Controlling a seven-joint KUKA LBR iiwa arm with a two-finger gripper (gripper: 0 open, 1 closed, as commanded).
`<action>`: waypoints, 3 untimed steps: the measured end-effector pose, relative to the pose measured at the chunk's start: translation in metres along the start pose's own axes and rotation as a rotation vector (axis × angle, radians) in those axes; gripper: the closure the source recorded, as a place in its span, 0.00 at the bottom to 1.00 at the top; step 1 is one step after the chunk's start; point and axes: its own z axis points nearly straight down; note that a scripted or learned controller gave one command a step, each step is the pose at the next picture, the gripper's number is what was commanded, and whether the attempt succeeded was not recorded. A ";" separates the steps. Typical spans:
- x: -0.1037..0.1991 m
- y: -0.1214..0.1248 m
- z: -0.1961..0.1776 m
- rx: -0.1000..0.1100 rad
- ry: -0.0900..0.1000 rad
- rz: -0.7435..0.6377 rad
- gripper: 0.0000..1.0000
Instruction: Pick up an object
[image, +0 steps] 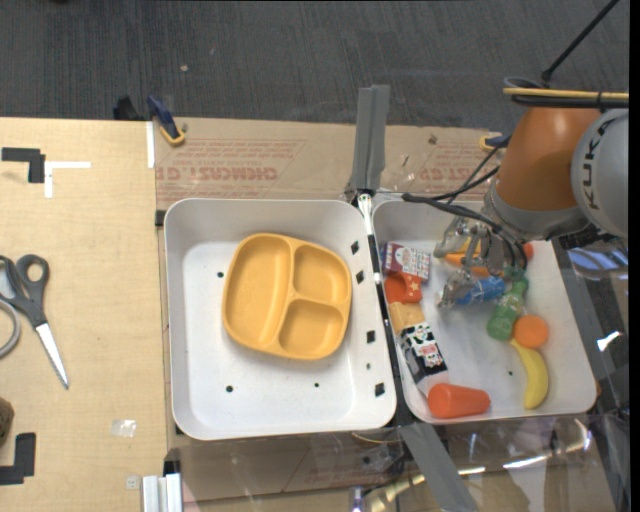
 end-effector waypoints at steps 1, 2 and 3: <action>-0.002 0.001 -0.010 0.001 -0.005 -0.002 1.00; 0.068 0.020 0.008 -0.001 0.003 0.013 1.00; 0.034 -0.026 0.008 -0.001 0.000 -0.066 1.00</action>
